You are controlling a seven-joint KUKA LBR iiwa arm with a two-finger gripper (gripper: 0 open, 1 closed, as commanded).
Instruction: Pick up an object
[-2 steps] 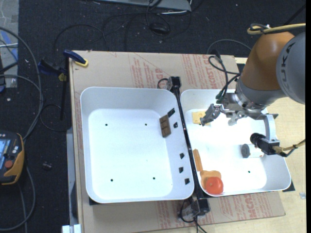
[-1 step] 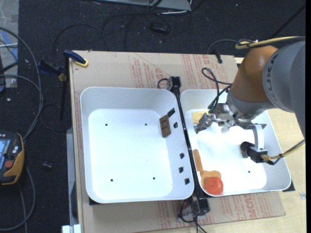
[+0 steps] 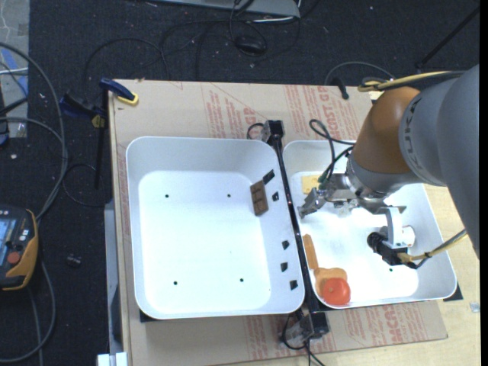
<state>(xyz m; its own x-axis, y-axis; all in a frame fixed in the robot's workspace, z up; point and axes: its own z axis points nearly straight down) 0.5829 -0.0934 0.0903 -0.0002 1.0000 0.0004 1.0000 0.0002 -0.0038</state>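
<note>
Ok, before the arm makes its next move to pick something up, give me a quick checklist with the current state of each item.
1. Gripper is over the right-hand white bin, near its left wall: ok.
2. Fingers open or shut: cannot tell.
3. Anything held between the fingers: cannot tell.
4. Orange-handled tool with the round red end lies free at the right bin's front left corner, apart from the gripper: ok.
5. Small brown rectangular block rests in the left-hand white bin by its right wall, apart from the gripper: ok.
6. Flat yellow piece beside the gripper is partly hidden, so a clean grasp point: cannot tell.
</note>
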